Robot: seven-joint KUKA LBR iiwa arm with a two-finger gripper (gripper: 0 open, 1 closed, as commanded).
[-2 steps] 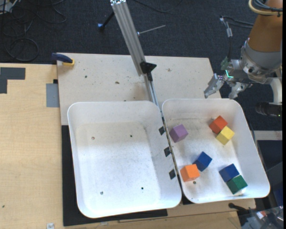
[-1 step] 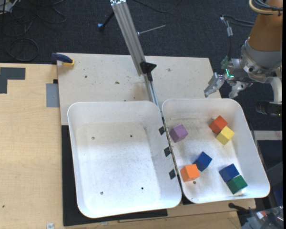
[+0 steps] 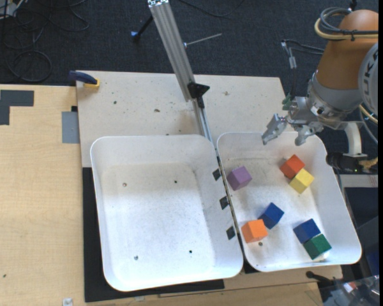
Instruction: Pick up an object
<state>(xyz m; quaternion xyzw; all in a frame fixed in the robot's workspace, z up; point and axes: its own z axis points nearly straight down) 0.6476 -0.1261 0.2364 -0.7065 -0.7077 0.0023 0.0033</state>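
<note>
From where I'm standing, only a fragment of dark lettering is showing on the grey arm (image 3: 370, 69) at the far right, seemingly "UK", cut off at the edge. Nothing else is reading as text.

Two bins sit side by side; the right bin (image 3: 345, 199) holds seven blocks (image 3: 271, 214), the left bin (image 3: 105, 171) beside it.
</note>
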